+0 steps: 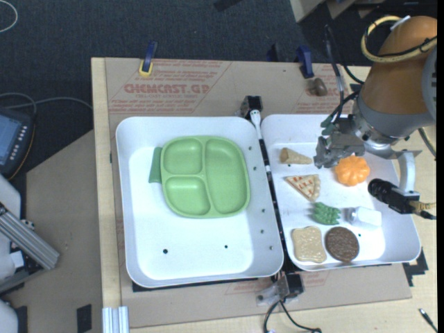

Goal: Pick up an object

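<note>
The right bin [388,255] holds several food toys. An orange pumpkin-like toy [352,171] lies near the bin's middle right. My gripper [329,155] hangs low just left of it, between it and a tan wedge [295,157]. A waffle-patterned pizza slice [304,185] lies below the wedge. Further down are a green broccoli piece [325,214], a toast slice [308,244] and a brown round cookie [342,243]. A small white-grey block [363,217] sits right of the broccoli. Nothing shows between the fingers.
The left bin [139,234] carries a green divided tray [205,175]. The arm's orange band [402,54] and grey wrist overhang the right bin's far right corner. A black fitting [392,195] sticks out over the bin's right side. Clamps sit on the bench's far edge.
</note>
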`<state>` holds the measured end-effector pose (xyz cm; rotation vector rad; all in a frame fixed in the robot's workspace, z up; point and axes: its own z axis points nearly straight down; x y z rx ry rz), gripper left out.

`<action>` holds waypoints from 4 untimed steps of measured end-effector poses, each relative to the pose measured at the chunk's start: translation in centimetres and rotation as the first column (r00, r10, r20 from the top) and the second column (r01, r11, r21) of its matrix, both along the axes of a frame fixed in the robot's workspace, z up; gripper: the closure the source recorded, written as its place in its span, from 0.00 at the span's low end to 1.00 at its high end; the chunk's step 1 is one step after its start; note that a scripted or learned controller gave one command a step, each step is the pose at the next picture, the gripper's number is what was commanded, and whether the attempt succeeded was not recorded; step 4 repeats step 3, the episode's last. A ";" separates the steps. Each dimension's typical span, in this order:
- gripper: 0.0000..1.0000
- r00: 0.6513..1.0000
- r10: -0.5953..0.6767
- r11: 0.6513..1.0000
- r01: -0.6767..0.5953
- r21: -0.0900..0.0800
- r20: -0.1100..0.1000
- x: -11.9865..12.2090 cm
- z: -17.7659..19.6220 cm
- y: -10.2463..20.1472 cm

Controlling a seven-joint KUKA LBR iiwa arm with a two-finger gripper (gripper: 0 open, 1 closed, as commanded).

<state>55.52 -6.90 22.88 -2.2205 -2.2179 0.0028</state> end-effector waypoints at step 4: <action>1.00 1.000 0.000 1.000 0.000 0.000 0.001 -0.9 -1.3 1.0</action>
